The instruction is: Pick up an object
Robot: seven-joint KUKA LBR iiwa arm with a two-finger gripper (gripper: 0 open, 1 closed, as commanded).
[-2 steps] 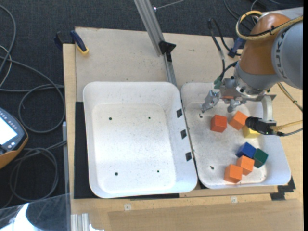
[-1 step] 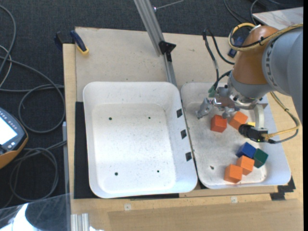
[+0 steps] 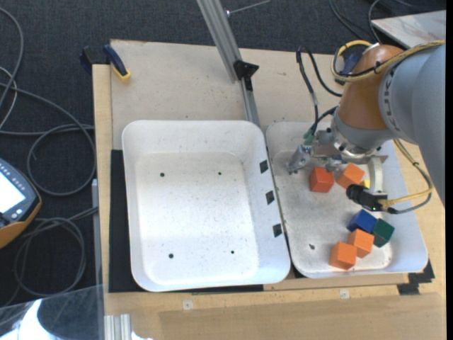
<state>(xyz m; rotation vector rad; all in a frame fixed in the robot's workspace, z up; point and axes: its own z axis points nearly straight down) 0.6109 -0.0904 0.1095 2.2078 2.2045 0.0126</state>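
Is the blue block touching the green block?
Touching. In the camera view, the blue block sits pressed against the green block, no gap between them.

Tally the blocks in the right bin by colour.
Orange blocks: 4
Blue block: 1
Green block: 1
Total: 6, though the arm may hide more.
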